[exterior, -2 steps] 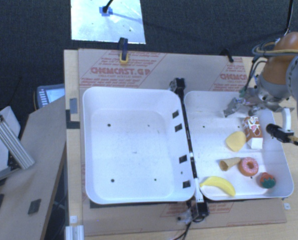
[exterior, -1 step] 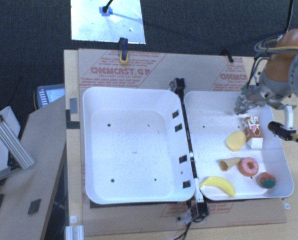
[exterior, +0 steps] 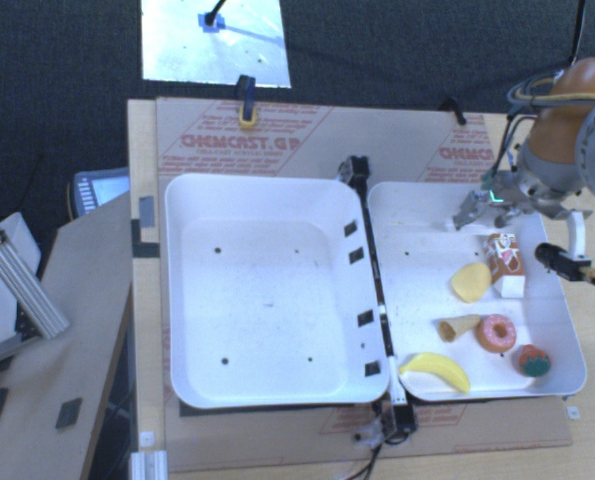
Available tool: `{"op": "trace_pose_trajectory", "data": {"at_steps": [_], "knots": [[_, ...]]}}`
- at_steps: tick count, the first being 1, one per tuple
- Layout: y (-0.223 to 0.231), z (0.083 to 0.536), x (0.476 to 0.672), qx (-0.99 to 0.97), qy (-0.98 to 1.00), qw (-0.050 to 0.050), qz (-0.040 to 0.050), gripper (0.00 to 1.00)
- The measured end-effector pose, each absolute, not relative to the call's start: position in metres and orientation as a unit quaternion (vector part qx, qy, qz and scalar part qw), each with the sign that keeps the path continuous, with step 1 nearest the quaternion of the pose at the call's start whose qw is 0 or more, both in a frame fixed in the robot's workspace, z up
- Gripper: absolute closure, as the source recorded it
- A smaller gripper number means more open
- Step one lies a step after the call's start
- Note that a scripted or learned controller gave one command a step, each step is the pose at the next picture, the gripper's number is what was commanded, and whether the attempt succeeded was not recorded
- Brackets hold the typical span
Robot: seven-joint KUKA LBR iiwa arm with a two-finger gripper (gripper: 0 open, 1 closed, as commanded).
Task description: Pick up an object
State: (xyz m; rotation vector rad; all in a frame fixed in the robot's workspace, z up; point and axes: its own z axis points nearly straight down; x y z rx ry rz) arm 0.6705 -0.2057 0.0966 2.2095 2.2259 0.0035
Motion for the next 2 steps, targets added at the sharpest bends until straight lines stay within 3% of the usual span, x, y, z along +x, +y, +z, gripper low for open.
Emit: {"op": "trace_pose_trajectory", "data": {"at_steps": [1,2], "knots": [[-0.2061,0.1086,0.6717,0.704,0.71,0.005,0.0022,1.0],[-0.206,0.1082,0.6716,0.704,0.71,0.004,0.002,0.0]]}}
